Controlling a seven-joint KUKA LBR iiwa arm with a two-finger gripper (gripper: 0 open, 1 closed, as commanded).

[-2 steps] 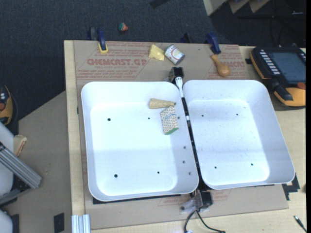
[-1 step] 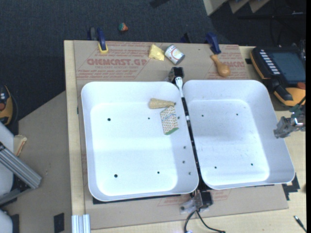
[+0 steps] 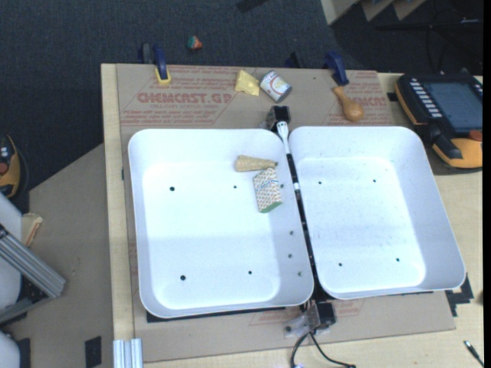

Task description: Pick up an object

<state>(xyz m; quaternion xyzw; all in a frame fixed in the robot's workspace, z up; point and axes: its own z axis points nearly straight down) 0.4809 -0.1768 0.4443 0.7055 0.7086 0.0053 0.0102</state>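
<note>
While the two white bins sit side by side on the desk (image 3: 230,98), the camera view has nothing lifted out of them, so the pick looks not yet begun. The left bin (image 3: 153,228) holds two candidates near its upper right part: a tan, cone-like piece (image 3: 255,163) lying on its side, and just below it, touching or nearly so, a small patterned packet (image 3: 267,189) with green and red print. The right bin (image 3: 430,228) shows bare white floor. Beyond the bins, on the desk's far edge, lie a yellow wedge (image 3: 247,83), a small can (image 3: 275,86) and a wooden-looking pear shape (image 3: 350,106). As for the fingers, I cannot tell whether they are spread or pressed together. What is left, by my judgement, is everything: reaching into the left bin, closing on one piece, and raising it.
</note>
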